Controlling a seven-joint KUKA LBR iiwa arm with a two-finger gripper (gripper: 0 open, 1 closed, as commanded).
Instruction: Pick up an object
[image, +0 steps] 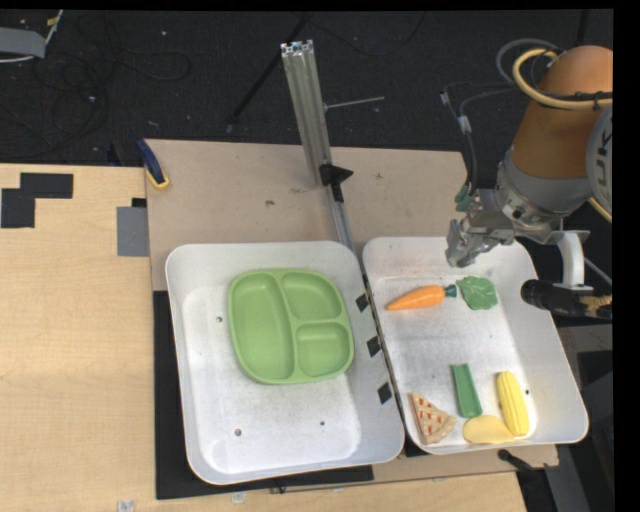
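My fingers (466, 252): over right bin's (560, 395) far edge, nothing seen betw. them, can't tell how far open; nearest pick = carrot (417, 297), just below and left of me, long axis across bin, leafy end (478, 292) toward me; green block (465, 389), corn (513, 402) well apart, near edge.

Single fixed camera above the bench (250, 190), angled down toward 12 o'clock; both white bins (200, 420) in frame at moderate range.
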